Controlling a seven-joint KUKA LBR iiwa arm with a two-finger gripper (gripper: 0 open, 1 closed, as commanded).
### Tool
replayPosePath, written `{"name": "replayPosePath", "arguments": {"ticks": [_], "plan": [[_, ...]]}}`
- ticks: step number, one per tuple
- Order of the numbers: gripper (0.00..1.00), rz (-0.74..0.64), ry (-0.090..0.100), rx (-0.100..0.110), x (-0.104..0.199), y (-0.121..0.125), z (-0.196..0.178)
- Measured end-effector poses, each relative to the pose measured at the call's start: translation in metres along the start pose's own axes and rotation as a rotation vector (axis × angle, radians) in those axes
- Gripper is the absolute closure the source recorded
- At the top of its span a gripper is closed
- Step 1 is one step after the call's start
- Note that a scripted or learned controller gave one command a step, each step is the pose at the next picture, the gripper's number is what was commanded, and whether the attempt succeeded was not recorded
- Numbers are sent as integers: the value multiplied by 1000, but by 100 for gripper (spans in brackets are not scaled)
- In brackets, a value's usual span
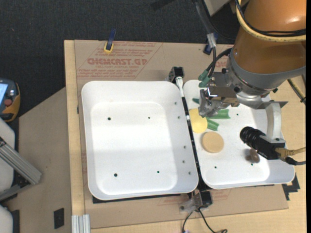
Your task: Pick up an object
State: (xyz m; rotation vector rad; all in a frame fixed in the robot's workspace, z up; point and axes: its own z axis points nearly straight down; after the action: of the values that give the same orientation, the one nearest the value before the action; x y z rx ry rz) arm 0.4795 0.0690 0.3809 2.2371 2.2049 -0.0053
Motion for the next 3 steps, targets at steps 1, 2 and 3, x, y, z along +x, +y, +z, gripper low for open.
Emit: {"name": "replayPosePath", "arguments": {"ticks": [1,2,3], "plan": [[100,-12,2,5,-2,-1,46],[100,-18,5,-13,28,8,-38],[100,-19,3,2,64,-1,-24]]}}
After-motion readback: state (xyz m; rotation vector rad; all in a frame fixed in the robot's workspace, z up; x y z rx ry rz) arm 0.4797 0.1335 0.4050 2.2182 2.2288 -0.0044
